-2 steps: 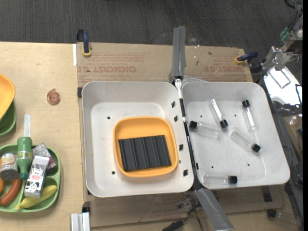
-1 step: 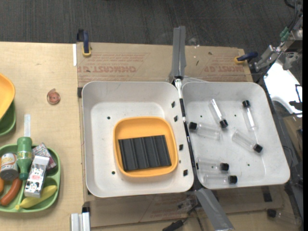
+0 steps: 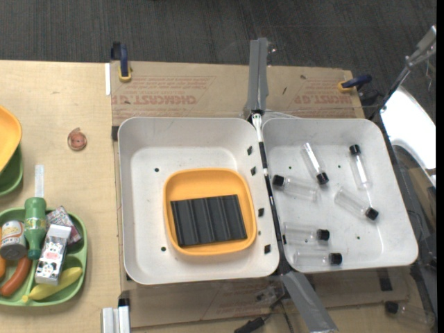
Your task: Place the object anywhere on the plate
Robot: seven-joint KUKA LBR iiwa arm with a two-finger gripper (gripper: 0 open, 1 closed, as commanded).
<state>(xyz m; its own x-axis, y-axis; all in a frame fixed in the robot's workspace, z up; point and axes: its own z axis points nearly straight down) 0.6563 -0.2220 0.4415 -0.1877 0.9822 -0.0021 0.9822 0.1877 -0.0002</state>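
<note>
Whether the jaws are apart or together cannot be told from this camera view, and nothing is seen held between them.

The likely thing to carry is one of the clear tubes [image 3: 313, 164] with black caps. About six of them lie flat and scattered in the right bin [image 3: 333, 141], some well apart, two close to the front wall. None is on the plate [image 3: 208, 177] yet. The orange plate sits in the middle of the left bin [image 3: 146, 186], and a dark ribbed block [image 3: 208, 220] already covers most of its floor.

So the task looks not yet begun, and several things could go wrong from here:
- The tubes are round, smooth and transparent, so they may roll or slip out when the jaws close on them.
- The two tubes near the front wall leave little room for a finger beside them.
- The free part of the plate is narrow – a tube dropped on the ribbed block or on the raised rim may roll off into the bin.
- The wall between the bins must be cleared, or a low carry could knock the tube loose.
</note>
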